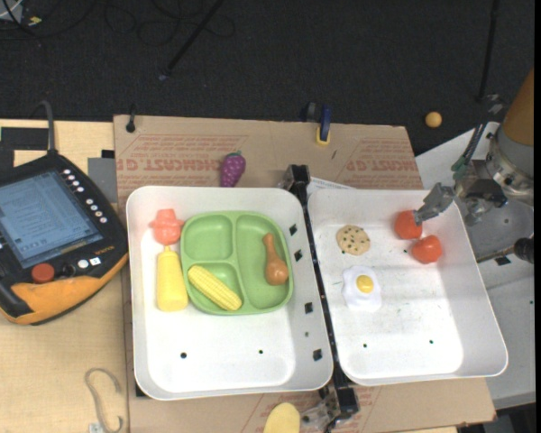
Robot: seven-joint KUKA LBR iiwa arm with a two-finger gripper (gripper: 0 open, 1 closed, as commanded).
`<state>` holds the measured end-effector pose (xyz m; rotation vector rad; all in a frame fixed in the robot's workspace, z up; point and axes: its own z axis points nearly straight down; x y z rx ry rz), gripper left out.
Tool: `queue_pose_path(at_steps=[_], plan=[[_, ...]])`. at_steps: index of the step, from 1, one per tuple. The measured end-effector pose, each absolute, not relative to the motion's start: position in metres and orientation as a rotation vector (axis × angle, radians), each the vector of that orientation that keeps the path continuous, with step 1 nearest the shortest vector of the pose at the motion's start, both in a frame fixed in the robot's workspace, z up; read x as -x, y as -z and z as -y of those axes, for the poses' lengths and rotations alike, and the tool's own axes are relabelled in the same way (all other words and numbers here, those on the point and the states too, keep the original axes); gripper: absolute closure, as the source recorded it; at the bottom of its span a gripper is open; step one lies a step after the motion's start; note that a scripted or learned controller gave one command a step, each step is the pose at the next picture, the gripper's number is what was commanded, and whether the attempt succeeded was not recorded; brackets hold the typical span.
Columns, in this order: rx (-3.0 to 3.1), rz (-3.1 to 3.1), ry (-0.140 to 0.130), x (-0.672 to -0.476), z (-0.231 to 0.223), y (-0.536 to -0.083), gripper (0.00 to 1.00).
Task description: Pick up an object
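Hovering metal tool (430, 207) beside two glossy round tomatoes (417, 237) in white bin (487, 332).

Fixed overhead slant onto both bins (316, 368)

Red print on cardboard sheet (361, 156) behind bins, upside down, repeated twice; letters too blurry to read reliably.
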<state>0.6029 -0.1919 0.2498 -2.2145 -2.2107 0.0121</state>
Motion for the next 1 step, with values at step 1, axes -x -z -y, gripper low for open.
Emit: queue_pose_path(at_steps=[1], plan=[[2.221,2.221,-0.001,-0.6050,0.1922,-0.2577,0.00]])
